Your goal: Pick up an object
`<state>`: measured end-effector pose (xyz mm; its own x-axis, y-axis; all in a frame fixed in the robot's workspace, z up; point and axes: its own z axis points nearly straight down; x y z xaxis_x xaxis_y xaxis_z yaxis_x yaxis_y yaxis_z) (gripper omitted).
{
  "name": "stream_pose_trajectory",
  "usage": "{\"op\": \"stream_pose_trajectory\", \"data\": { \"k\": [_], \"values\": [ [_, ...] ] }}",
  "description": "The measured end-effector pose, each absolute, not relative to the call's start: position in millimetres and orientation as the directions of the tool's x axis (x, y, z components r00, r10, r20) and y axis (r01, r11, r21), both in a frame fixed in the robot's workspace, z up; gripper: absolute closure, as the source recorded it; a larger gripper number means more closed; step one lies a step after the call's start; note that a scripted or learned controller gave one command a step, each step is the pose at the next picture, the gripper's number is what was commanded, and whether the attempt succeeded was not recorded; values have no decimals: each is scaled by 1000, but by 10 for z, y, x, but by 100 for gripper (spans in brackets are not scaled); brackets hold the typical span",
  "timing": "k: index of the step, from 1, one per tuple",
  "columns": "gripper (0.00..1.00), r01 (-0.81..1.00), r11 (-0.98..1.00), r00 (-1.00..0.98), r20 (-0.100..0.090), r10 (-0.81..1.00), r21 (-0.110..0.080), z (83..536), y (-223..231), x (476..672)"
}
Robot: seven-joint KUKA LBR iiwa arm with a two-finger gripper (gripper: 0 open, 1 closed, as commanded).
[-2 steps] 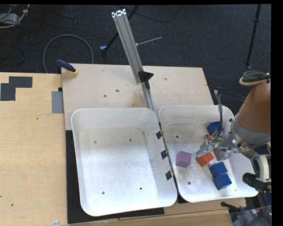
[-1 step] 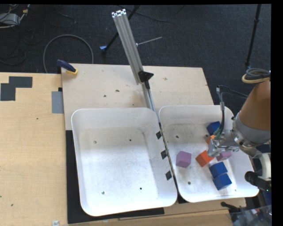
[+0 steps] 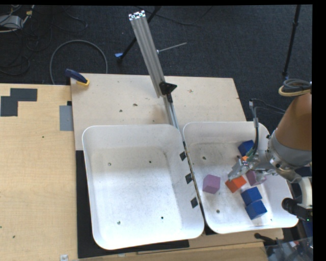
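no words, labels, brand names or numbers can be read anywhere here. the nearest thing to a sign is a small black-and-white checkered marker [image 3: 137, 15] capping the slanted grey aluminium rail [image 3: 151, 56]; it may be a tracking pattern, but it's too small to tell.

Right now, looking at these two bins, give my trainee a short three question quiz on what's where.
1. True or false: the purple cube lies in the left bin.
2. Which color block lies nearest the gripper? A green, B orange, C yellow.
3. Fill in: the two blocks stacked end to end near the right bin's front edge are ____.

Key:
1. False; it lies in the right bin.
2. B, the orange block.
3. Blue.
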<state>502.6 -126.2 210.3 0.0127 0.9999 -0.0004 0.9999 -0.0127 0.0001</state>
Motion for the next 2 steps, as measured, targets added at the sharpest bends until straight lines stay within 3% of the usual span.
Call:
{"op": "stream_pose_trajectory", "data": {
  "k": [1, 2],
  "values": [
    [0, 999, -2, 3, -11, 1000, 34, 1252, -1305, 5360],
    [0, 1000, -4, 4, -8, 1000, 28, 1157, -1437, 5578]
  ]
}}
